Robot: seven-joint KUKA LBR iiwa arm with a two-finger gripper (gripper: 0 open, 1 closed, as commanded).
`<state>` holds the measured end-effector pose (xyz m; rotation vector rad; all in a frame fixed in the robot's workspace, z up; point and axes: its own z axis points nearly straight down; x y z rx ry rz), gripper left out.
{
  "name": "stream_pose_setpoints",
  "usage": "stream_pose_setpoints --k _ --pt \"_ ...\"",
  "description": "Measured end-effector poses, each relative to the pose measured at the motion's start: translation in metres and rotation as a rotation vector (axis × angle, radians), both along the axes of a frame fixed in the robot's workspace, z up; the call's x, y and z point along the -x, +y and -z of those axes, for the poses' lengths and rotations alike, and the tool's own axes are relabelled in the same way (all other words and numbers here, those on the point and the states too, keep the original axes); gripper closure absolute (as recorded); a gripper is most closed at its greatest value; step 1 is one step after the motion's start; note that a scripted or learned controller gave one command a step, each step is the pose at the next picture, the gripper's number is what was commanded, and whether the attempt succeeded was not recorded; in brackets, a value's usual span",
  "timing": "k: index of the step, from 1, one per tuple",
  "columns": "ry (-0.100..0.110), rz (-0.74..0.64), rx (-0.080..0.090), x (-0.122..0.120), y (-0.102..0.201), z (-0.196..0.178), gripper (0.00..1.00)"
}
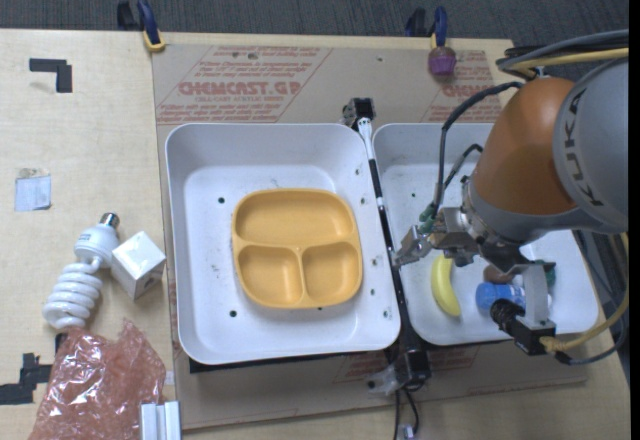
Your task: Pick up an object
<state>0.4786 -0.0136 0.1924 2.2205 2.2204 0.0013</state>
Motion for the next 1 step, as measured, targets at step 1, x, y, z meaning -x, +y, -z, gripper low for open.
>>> stream_pose_setpoints --k 1 --pt "0.001 0.002 0.0 0.0009 -0.0909 0.0709 0.0"
